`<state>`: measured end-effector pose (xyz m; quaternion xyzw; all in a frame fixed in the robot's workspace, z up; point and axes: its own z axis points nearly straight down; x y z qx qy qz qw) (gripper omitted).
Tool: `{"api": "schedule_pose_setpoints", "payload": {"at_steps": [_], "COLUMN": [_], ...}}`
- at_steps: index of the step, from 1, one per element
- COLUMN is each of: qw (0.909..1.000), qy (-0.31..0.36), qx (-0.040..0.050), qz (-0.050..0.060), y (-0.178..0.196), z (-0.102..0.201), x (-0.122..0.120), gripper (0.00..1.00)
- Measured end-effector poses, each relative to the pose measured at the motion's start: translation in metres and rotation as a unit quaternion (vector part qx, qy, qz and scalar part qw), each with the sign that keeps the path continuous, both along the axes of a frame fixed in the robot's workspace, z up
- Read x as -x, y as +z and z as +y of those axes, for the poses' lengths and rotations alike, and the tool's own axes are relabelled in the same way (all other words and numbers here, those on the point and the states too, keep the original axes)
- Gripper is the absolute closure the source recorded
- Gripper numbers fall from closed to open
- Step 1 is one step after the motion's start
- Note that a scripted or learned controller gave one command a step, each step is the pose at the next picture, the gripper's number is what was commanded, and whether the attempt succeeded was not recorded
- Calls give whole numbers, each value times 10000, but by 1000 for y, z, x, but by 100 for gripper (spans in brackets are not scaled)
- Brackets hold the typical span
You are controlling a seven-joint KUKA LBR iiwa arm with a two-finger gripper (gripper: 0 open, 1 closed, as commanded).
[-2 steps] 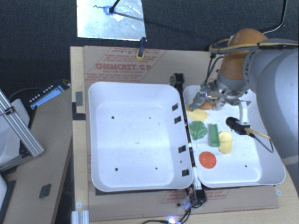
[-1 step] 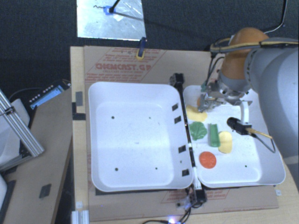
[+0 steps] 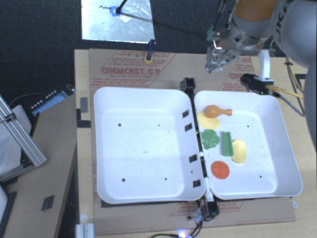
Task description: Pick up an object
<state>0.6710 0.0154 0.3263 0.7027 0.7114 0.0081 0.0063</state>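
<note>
Several toy foods lie in the right bin (image 3: 277,148): an orange drumstick-shaped piece (image 3: 216,111), a pale yellow flat piece (image 3: 208,121), a green leafy piece (image 3: 210,139), a green stick (image 3: 226,144), a yellow piece (image 3: 239,151) and a red-orange disc (image 3: 220,170). My gripper (image 3: 216,63) hangs high above the bench, behind the right bin's far edge, well apart from all of them. Nothing shows between its fingers.
The left bin (image 3: 143,143) stands beside the right one, with a black divider strip (image 3: 194,138) between them. Both rest on a cardboard sheet (image 3: 129,71). A shiny metal plate (image 3: 117,14) lies at the back left, and an aluminium frame (image 3: 20,138) stands at the far left.
</note>
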Motion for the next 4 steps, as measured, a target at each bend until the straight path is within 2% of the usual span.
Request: {"api": "schedule_pose_setpoints", "payload": {"at_steps": [1,2,3,4], "qw": [10000,10000,10000,10000], "qy": [-20,-24,-25,-33], "qx": [6,2,3,5], "qz": [81,52,63,68], "y": [12,88,144,187], "z": [42,66,95,109], "x": [2,2,2,2], "gripper": [100,100,100,100]}}
